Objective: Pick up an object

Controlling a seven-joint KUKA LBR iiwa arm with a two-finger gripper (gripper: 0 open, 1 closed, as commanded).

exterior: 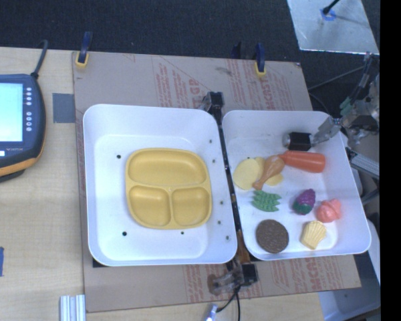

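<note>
Gripper (347,120) hovers at the far right corner of the shallow white bin (254,132), its opening impossible to tell. The orange plastic toy carrot (306,161) lies just near-left of it. Best bet: centre over its middle and straddle its width.

Single fixed camera, set high above the bench (27,246), facing down at a slant. Mid-range. Both white bins whole in frame: left bin (107,236) at centre, right bin (254,139) toward 3 o'clock. Dark floor (187,5) beyond the bench at 12 o'clock.
</note>
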